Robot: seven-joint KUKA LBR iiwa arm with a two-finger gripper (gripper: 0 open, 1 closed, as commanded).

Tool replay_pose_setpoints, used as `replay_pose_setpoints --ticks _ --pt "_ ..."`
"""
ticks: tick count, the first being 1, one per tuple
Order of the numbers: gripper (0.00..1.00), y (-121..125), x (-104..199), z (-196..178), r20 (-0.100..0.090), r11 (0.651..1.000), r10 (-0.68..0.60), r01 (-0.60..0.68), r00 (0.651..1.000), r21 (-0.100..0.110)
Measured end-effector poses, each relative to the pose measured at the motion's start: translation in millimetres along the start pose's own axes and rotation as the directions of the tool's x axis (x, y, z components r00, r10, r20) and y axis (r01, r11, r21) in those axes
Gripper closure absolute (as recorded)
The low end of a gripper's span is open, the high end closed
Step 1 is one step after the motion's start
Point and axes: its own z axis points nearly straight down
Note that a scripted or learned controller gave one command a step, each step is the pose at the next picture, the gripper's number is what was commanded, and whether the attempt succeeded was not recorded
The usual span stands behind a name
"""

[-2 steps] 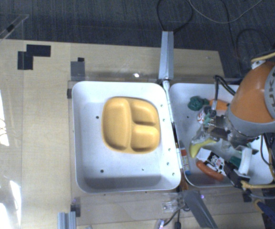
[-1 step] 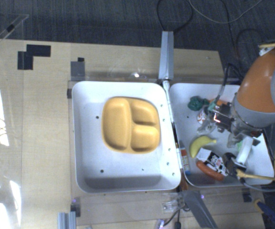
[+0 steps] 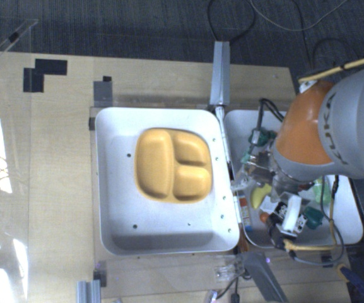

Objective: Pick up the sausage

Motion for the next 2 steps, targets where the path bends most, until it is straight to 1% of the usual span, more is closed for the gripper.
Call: replay_pose_setpoints --ticks 1,2 --pt "0.00 79.1 -23.4 -68.5 0.000 1.000 0.029 -0.029 1.000 -0.003" --pt "0.00 13.6 4.8 -5.4 0.000 0.976 -0.216 0.216 0.976 -0.001"
